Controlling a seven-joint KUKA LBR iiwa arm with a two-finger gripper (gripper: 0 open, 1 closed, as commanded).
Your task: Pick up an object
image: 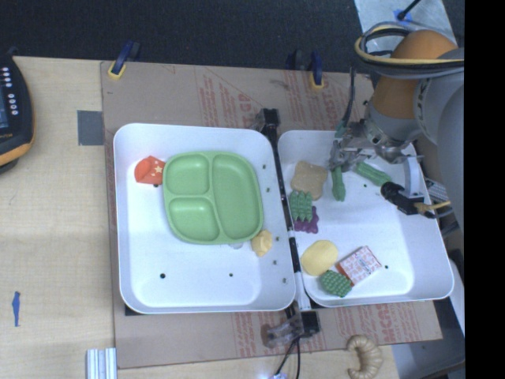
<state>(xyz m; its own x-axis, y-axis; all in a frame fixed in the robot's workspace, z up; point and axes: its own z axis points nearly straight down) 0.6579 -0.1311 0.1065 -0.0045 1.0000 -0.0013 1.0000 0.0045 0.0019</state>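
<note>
The green stick (338,186) lies in the far part of the right bin (418,267), its upper end touching or just under the gripper (342,160). Whether the gripper is open or closed, and whether it has hold of the stick, I cannot tell. The stick is slim, smooth and nearly straight.

Just left of it sits a tan slab (309,179), flat and squarish. Below the slab are a green ridged piece (300,204) and purple grapes (308,222), touching each other against the bin's left wall. Right of the gripper lies a green cylinder (369,172), tilted. Toward the near edge are a rounded lemon (319,257), a red-and-white box (360,264) and a knobbly green block (335,283), all close together.

The left bin (197,290) holds a green plate (213,197) with 3 compartments, a red toy (148,170) at its left edge and a small yellow lump (261,243) at its lower right corner.
</note>
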